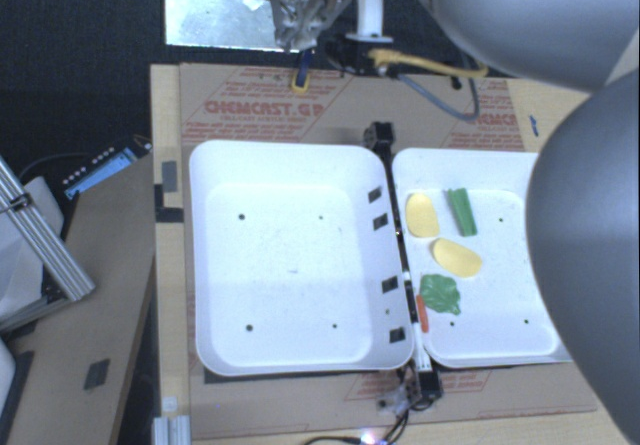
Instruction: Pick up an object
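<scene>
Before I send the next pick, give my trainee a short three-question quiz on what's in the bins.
1. True or false: the yellow and green objects all lie in the left bin.
2. Multiple choice: which object lies nearest the divider between the bins? A) green stick B) green leafy piece C) lower yellow piece
3. Fill in: the gripper hangs above the ___ edge of the bench, away from both bins.

Key: 1 false, they lie in the right bin, as does the upper yellow piece. 2 B. 3 far.
</scene>
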